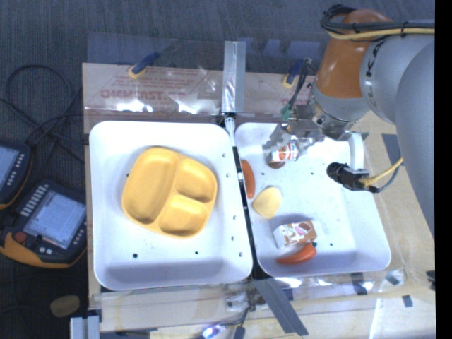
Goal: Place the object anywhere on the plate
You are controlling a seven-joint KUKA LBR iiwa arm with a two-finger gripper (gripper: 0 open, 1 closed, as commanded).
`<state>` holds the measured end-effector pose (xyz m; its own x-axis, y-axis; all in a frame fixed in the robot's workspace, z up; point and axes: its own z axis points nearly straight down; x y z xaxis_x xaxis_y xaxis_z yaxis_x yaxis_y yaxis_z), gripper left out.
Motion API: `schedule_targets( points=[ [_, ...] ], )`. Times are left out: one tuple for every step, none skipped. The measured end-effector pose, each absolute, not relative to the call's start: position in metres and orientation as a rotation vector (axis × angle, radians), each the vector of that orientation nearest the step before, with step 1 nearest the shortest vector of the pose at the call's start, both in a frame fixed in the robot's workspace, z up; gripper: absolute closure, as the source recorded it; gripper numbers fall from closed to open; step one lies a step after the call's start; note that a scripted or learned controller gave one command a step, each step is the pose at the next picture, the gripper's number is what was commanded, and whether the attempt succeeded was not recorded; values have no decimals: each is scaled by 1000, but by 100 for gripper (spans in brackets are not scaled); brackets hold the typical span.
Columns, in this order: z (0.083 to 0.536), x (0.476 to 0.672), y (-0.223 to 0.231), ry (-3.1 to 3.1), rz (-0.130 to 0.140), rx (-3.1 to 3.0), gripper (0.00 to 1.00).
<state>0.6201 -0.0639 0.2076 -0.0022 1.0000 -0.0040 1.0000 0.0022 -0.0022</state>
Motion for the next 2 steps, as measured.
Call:
schedule_targets(
  points=[
    [183,591,-15,2223,-6,2221,100],
    [186,601,1,2190,-15,2229,100]
  ],
)
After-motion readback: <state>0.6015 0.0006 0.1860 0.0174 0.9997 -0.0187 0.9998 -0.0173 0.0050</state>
